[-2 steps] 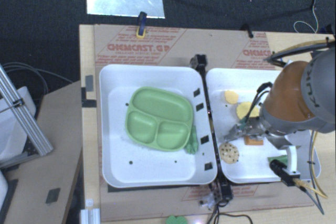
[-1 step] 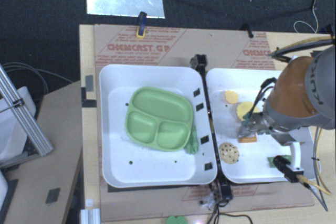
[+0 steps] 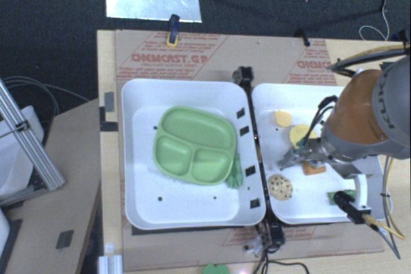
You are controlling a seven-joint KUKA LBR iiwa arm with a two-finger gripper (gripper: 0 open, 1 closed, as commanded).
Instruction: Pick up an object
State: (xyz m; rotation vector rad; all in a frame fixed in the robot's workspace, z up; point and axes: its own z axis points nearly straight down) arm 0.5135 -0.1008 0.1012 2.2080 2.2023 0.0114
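White bins, 2 side by side, sit on the surface (image 3: 109, 67). Pincer (image 3: 290, 160) hangs low in the right bin (image 3: 302, 212), near a cookie (image 3: 280, 187), an orange block (image 3: 314, 169) and yellow pieces (image 3: 298, 134), probably positioned for a grasp; its opening cannot be judged. Left bin (image 3: 138, 138) holds a green tray (image 3: 194, 145).

Green tray (image 3: 194, 144) crowds left bin (image 3: 138, 202); its margins lie open.

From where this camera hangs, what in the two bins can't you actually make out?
- Gripper: too small and blurred to tell its finger position.
- Orange piece: partly covered by the wrist, shape unclear.
- Yellow item: its right side is hidden by the arm.
- Green item: overlapped by a black and white object near the bin's corner.
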